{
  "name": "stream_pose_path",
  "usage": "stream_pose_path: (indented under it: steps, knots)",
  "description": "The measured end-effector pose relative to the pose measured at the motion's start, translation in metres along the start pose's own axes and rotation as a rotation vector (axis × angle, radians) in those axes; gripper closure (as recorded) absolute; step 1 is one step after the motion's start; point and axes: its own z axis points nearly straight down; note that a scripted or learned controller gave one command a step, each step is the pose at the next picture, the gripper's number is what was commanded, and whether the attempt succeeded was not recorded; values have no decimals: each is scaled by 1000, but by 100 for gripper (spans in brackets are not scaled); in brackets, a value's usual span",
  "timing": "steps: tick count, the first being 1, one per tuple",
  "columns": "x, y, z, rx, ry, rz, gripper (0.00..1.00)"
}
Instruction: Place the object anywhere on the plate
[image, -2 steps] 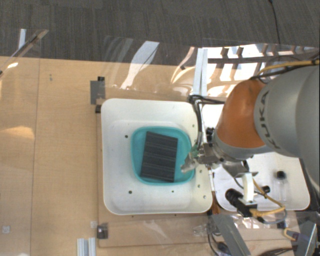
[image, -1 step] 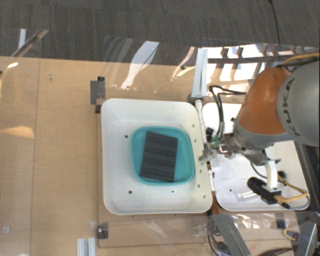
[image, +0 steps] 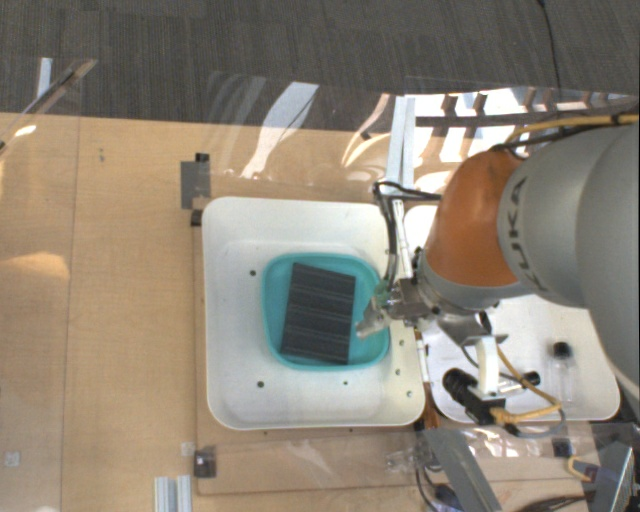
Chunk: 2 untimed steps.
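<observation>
Dark ribbed rectangular object (image: 319, 312) lying flat on teal plate (image: 275, 325) in left white bin (image: 230, 300), tilted slightly, covering most of plate's centre. Gripper (image: 372, 318) at plate's right rim, just beside object's right edge, under grey arm (image: 560, 210) with orange band (image: 478, 225). Finger spread not discernible; nothing visibly pinched. Right white bin (image: 590, 390) largely behind arm.
</observation>
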Motion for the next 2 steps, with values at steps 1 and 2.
stream_pose_path:
  steps: [1,2]
  knots:
    - [-55,19,-5,-1,-1,9,0]
    - [28,7,0,1,0,-14,0]
